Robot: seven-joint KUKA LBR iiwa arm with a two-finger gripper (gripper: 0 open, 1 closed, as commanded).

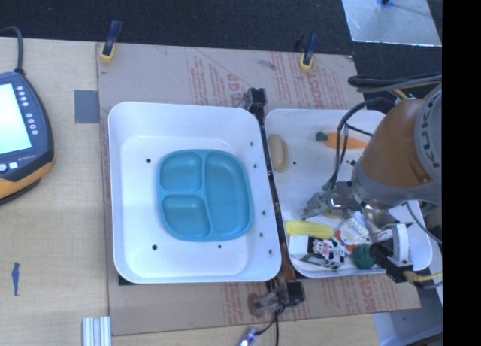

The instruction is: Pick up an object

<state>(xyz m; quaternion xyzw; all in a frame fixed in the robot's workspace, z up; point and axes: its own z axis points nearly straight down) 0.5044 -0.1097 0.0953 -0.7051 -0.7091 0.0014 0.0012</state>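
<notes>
Two bins sat on the counter [68, 209]: the left bin [128, 186] held a blue tray [204, 194]; over the cluttered right bin [297, 122], the jaws [325, 203] hung, their state unclear, near a banana [308, 228].

Bright, even overhead light; both white bins [120, 186] glare nearly featureless. Shadows are soft and faint. Slightly soft, low-resolution focus throughout.

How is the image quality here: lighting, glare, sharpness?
Camera view: bright, even light; the left bin is near blown-out white around the blue plate; soft overall, so the small items in the right bin blur together; top background very dark; the arm shadows the right bin.
</notes>
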